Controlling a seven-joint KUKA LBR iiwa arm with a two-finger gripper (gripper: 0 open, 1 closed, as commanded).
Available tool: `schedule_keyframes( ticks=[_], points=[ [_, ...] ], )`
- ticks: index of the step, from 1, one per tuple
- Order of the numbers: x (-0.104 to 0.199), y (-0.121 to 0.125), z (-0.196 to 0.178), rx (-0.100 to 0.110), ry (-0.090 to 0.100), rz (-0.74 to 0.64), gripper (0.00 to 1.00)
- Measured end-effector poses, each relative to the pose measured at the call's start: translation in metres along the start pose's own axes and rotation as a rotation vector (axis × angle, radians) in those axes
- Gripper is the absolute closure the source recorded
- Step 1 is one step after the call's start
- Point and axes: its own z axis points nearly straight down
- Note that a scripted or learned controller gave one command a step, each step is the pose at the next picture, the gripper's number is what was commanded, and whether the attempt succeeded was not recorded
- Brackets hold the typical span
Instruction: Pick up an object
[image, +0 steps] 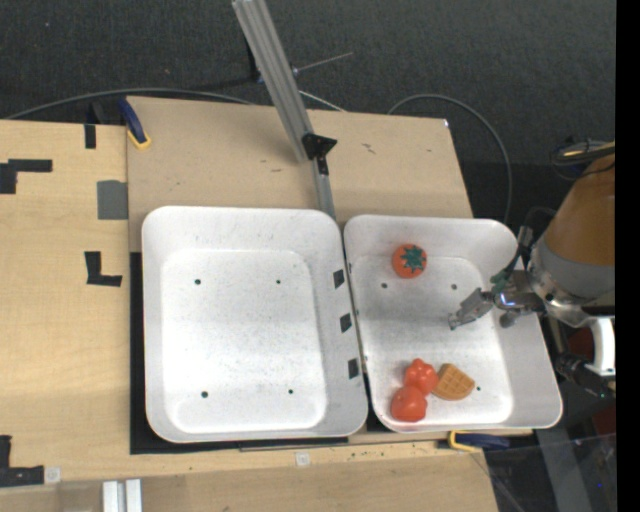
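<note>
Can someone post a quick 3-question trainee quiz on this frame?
1. True or false: the left bin holds the tomato.
2. Which sits closest to the waffle? A. tomato B. red pepper C. gripper
3. Fill in: the arm enters from the view's ____ side.

Key: 1. false, the tomato lies in the right bin; 2. B; 3. right.
</note>
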Motion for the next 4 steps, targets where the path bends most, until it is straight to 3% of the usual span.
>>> schedule_keyframes(
  ticks=[1,2,3,4],
  points=[
    [0.011,-0.003,0.051,0.000,0.001,-0.001,0.00],
    [0.011,-0.002,0.039,-0.003,0.000,-0.001,1.00],
    [0.007,-0.004,-0.023,-0.011,-0.003,-0.001,1.00],
    [0.007,-0.004,-0.040,-0.008,-0.002,-0.001,1.00]
  ],
)
